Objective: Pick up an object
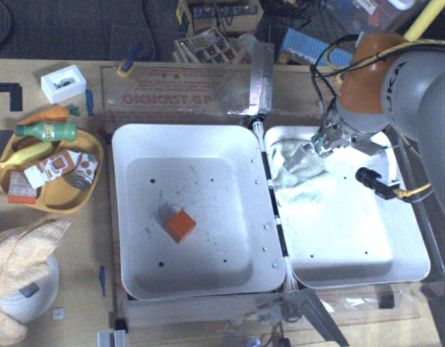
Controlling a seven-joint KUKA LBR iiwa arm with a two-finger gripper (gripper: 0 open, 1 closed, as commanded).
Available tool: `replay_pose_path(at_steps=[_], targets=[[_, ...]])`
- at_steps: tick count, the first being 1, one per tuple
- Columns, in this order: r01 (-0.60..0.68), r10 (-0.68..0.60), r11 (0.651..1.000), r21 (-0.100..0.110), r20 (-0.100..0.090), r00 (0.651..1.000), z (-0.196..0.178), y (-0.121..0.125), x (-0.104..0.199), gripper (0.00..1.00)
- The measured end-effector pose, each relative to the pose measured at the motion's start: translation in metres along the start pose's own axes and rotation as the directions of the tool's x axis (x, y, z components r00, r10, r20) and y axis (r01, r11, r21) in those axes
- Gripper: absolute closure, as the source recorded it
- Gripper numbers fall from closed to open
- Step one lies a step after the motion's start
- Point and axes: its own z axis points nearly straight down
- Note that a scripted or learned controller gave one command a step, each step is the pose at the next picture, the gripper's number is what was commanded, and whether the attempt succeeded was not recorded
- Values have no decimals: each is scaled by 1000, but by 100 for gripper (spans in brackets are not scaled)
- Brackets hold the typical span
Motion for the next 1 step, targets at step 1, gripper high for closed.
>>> replay_pose_path(at_steps=[1], targets=[[3,-3,1000,-12,3,1000,-13,4,1,100]])
